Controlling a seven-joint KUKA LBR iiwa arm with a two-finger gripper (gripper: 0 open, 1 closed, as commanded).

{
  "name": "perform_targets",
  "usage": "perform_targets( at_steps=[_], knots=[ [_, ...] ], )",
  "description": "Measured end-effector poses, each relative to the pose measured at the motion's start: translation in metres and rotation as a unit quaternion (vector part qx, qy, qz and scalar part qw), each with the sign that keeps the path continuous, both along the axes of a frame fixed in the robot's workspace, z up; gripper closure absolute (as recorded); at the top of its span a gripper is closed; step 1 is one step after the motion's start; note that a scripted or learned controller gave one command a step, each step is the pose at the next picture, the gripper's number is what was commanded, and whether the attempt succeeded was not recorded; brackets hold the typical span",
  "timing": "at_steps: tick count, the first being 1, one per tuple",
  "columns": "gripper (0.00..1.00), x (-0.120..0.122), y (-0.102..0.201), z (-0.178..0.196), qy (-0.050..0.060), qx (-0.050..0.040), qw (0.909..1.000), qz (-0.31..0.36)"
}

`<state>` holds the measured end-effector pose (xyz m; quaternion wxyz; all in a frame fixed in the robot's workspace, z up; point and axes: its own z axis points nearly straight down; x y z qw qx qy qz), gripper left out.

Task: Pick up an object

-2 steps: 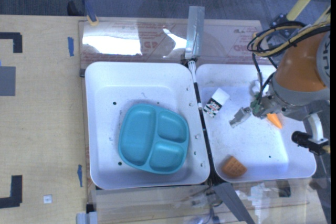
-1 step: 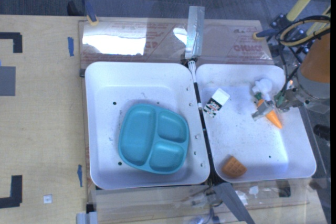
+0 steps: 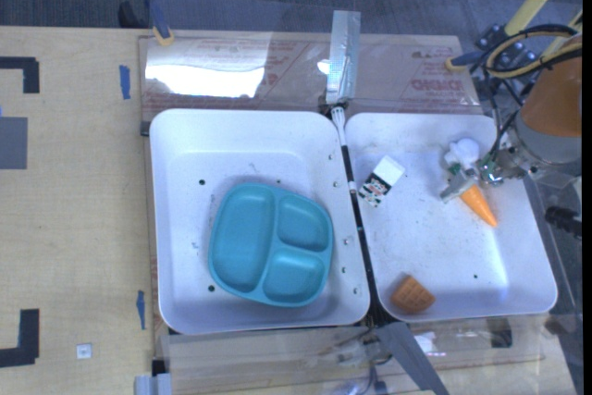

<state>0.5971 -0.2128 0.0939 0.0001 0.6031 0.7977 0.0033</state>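
camera view | left bin: blue tray; right bin: carrot, white box, waffle; fingers: cannot tell

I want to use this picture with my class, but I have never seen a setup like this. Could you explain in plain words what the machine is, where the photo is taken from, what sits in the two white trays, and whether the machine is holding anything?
The photo comes from one fixed camera above a bench, looking down at a slant. The machine is a robot arm, grey with an orange band, reaching in from the right. At its end is the tool, a two-finger grabber for picking things up.

Two shallow white bins sit side by side. The left bin holds a blue divided plate. The right bin holds a small white box with dark print, an orange cone like a toy carrot, and a tan waffle-textured piece near the front edge.

The tool sits low over the right bin, just above the orange cone. The picture is too small to show whether it grips anything.
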Motion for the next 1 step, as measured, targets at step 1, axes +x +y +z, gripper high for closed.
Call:
perform_targets(
  at_steps=[1],
  knots=[
    [1.0, 0.0012, -0.0005, 0.011, -0.002, -0.0021, 1.0, 0.001]
  ],
)
